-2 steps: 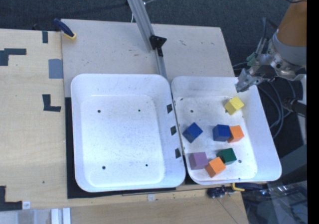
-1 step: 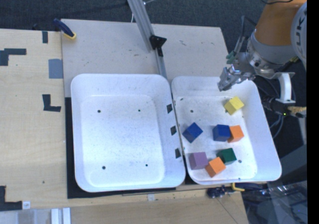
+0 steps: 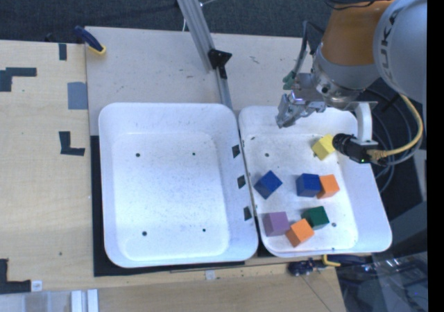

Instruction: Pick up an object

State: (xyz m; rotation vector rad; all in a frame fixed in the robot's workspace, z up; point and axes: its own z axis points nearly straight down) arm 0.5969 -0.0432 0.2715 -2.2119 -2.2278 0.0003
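Note:
My gripper [image 3: 286, 119] hangs over the far edge of the right bin [image 3: 361, 234], with nothing visible between its fingers. Several small blocks lie in that bin. A yellow block [image 3: 322, 147] sits to the right of the gripper and slightly nearer. Closer to the front are a blue block [image 3: 268, 184], a second blue block [image 3: 308, 184] and an orange block [image 3: 327, 186] touching it. Near the front rim lie a purple block [image 3: 276, 223], a green block [image 3: 318, 216] and another orange block [image 3: 300, 232].
The left bin [image 3: 111, 165] stands beside the right one, sharing a rim. A slanted metal pole [image 3: 198, 23] rises behind the bins. A blue and yellow tool [image 3: 90, 39] lies at the bench's far left corner.

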